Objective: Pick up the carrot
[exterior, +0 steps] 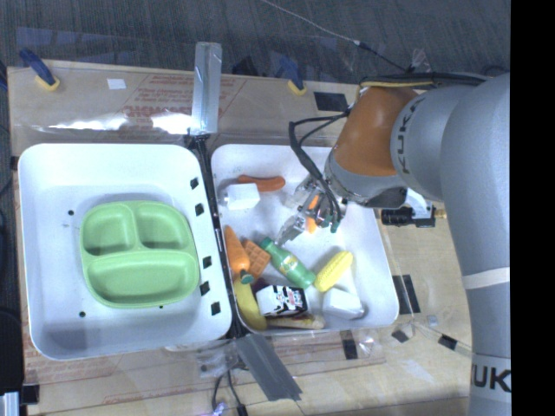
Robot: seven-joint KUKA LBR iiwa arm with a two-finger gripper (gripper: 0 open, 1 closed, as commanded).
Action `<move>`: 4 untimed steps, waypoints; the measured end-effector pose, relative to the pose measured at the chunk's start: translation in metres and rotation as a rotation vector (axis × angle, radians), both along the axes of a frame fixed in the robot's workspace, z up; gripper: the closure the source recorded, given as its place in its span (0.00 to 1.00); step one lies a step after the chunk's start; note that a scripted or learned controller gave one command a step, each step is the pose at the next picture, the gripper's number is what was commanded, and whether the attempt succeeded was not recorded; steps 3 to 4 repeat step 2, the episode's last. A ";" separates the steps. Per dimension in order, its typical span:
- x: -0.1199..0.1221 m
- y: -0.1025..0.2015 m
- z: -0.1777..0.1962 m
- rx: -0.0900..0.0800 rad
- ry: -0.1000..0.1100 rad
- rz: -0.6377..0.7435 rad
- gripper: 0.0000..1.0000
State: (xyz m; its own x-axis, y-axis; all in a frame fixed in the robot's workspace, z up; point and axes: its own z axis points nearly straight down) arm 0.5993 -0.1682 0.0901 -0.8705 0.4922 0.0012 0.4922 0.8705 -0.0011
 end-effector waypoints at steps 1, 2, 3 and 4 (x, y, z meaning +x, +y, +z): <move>0.003 0.002 0.012 -0.002 -0.006 0.010 1.00; 0.019 0.051 0.115 0.000 -0.011 -0.150 1.00; 0.019 0.051 0.115 0.000 -0.011 -0.150 1.00; 0.019 0.051 0.115 0.000 -0.011 -0.150 1.00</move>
